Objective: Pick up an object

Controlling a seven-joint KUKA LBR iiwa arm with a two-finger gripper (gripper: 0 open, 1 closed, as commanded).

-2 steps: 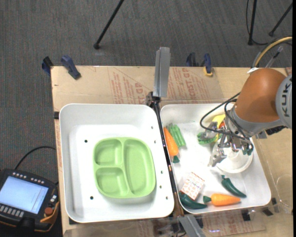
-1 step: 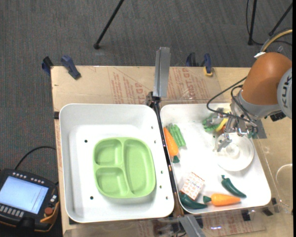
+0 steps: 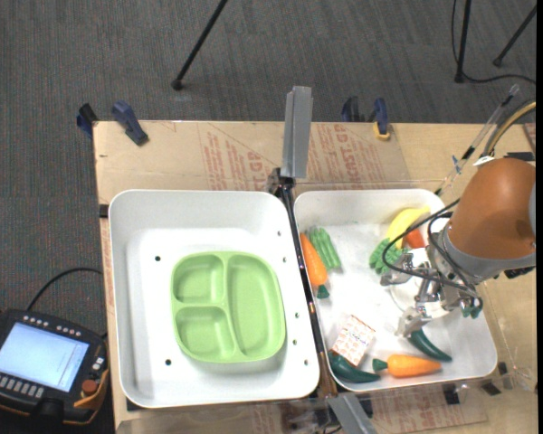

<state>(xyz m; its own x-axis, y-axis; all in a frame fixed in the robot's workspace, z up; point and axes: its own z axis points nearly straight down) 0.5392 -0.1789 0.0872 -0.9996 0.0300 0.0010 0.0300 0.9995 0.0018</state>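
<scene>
Pick not done yet. Gripper (image 3: pixel 423 313) down low in right bin (image 3: pixel 362 208), near its front right part, tips just above/beside dark green pepper (image 3: pixel 428 343). Jaw state: couldn't tell, wrist and cables in the way; nothing seen held. Left to do: close on sth, lift clear. Pepper lay flat on bin floor, long axis diagonal, tip probably pointing front-right, stem end toward gripper.
</scene>
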